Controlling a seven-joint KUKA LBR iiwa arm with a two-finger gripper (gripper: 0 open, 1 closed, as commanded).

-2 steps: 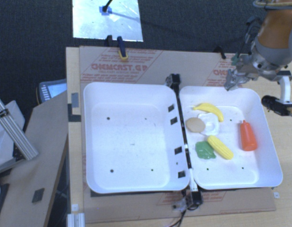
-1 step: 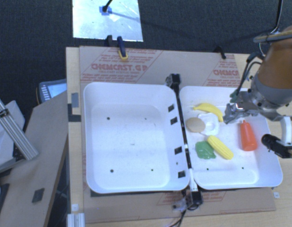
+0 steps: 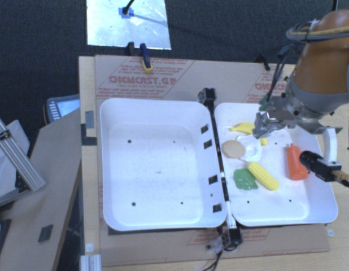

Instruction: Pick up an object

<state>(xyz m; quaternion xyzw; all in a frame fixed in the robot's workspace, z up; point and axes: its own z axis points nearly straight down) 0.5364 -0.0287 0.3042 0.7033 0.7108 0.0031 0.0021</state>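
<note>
**White bin crowded, gripper low over the yellow pieces: risk of a miss or double contact**

White plastic right bin (image 3: 318,208) holds all the candidates: a yellow banana-shaped toy (image 3: 241,128) near the back, a tan round flat piece (image 3: 233,149), a yellow corn-cob toy (image 3: 263,175), a green leafy plastic piece (image 3: 244,179) touching the corn, and an orange carrot-like toy (image 3: 295,162) to the right. The white left bin (image 3: 115,168) has no candidates.

Risks, as judgement: the items sit close together, so a descent could nudge a neighbour or pinch two at once; the flat tan piece looks hard to get fingers under; the rounded corn may roll out.

Pose: grey arm with orange band (image 3: 331,33) reaches in from the right, wrist angled down-left, metal two-finger gripper (image 3: 264,126) just beside the banana toy, low over the bin. Nothing visibly between its tips; whether they are spread or closed, cannot tell.
</note>
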